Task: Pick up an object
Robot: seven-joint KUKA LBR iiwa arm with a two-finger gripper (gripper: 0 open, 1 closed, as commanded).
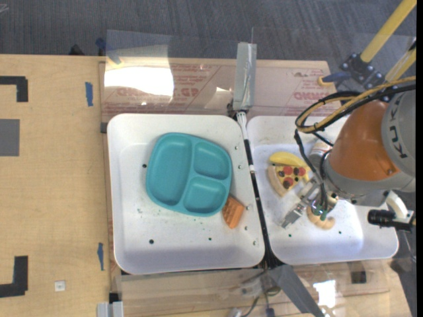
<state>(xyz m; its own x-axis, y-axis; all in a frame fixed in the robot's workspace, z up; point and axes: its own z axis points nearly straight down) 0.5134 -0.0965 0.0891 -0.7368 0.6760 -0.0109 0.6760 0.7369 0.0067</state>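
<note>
The jaws (310,207) are down in the right bin (344,246), low over its white floor, but whether they are spread or pressed together cannot be told from this slanted look — the metal parts blur into each other; nothing can be made out between them. Just to their right, touching or nearly so, lies a small round tan piece (324,220), partly hidden by the tool. Up and to the left of the jaws, close by, rests a toy pizza slice (287,177) with red dots on it; a yellow banana (285,158) lies just above the slice, touching it. Over all this hangs the arm's orange band (360,147), with black cables (317,114) looping beside it; the grey arm runs off to the right.

Across the divider, the left bin (129,197) holds a teal divided plate (189,174) with three compartments, lying flat near the middle; an orange block (232,212) sits at the plate's lower right corner, touching its rim. Both bins stand side by side on the desk (53,177) — a pale wooden surface with black marks and blue tape.
</note>
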